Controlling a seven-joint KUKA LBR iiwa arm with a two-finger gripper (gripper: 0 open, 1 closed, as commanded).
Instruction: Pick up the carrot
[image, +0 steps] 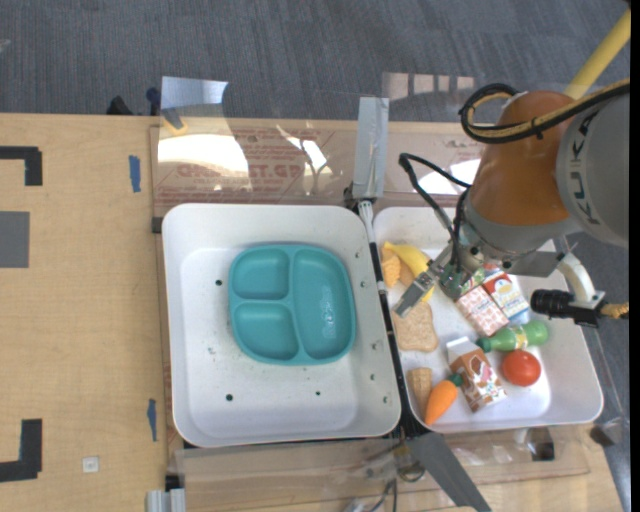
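The carrot (441, 399) lies at the right bin's (585, 395) front-left corner, ungrasped; the gripper (420, 290) (seemingly open, holding nothing) is poised above bread, and must be brought forward.

Arm (560, 150) cut off at right edge

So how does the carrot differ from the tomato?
The carrot is orange and tapered; the tomato is red and round. The carrot lies near the bin's front left corner, the tomato farther right. Both lie in the right bin, either side of a small carton.
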